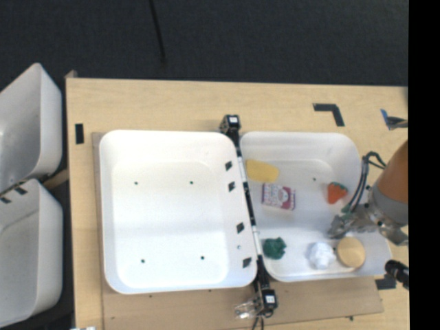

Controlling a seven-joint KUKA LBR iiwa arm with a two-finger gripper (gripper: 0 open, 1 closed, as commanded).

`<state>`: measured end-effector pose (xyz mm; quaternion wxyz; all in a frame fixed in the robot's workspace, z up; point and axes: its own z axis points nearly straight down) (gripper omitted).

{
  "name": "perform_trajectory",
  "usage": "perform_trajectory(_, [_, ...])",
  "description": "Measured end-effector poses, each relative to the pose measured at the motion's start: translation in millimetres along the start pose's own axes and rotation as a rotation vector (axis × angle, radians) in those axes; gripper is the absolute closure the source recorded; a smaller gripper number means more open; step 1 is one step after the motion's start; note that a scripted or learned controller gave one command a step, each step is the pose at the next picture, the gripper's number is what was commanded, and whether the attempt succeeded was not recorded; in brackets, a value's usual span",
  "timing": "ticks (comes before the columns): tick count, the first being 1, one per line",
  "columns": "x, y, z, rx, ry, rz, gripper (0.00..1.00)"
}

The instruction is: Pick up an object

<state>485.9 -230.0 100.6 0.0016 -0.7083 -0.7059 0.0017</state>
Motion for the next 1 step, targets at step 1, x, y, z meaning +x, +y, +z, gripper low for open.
perform_trajectory(1, [2.2, 69.5, -1.5, -0.012, -0.003, -0.009, 1.00])
